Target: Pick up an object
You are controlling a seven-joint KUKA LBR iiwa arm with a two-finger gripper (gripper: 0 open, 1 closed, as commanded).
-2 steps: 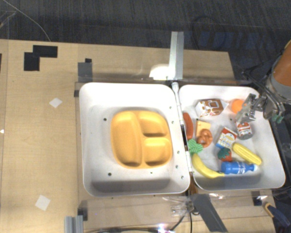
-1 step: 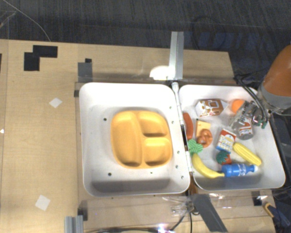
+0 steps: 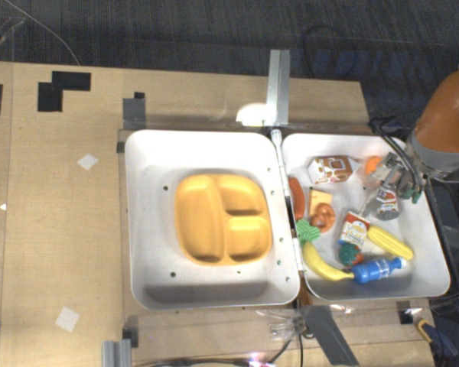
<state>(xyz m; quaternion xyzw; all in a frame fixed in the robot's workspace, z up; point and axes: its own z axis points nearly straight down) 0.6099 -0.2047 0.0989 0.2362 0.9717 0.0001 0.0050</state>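
The right bin (image 3: 436,270) holds several toy foods. Among them are a brown-and-white carton (image 3: 330,169), a red sausage (image 3: 296,197), a yellow cheese block (image 3: 320,200) and a carrot (image 3: 322,218). A small juice box (image 3: 353,232), a yellow corn cob (image 3: 390,241), a banana (image 3: 325,264) and a blue bottle (image 3: 379,268) lie nearer the front. My gripper (image 3: 392,180) hangs over the bin's back right part, just above a small silver can (image 3: 386,206) and beside an orange piece (image 3: 373,163). Nothing shows as held.
The left bin (image 3: 149,281) carries a yellow divided tray (image 3: 220,217). A metal post (image 3: 278,86) stands behind the seam between the bins. The arm's orange band (image 3: 447,121) looms over the right bin's far right corner. Wooden bench top spreads to the left.
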